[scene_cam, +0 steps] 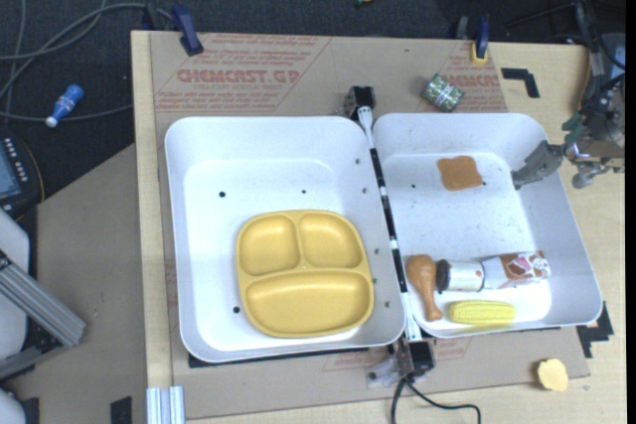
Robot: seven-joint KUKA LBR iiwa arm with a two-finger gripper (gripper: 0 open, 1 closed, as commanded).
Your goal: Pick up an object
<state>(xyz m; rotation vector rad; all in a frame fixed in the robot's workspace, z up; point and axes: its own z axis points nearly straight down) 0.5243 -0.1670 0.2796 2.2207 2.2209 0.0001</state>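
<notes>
The grey two-finger pincer [542, 164] sits at the right edge of the frame, over the rim of the right white shallow bin [556, 223]; whether it is apart or together I cannot tell, since the arm's wrist is cut off and its outline blurs. Nothing is between its tips, so the reach appears to be only starting.

Candidates lie in that bin: a flat brown bread-like slice [460, 173] at upper centre, nearest the pincer, and, along the lower edge, a tan drumstick-shaped toy [424, 281], a white bottle with a dark cap [494, 273] and a yellow corn cob [482, 313], crowded together.

The slice looks easiest: the next move calls for shifting left and descending squarely.

The left white bin [199, 164] holds a yellow three-compartment plastic plate [303, 273].
</notes>
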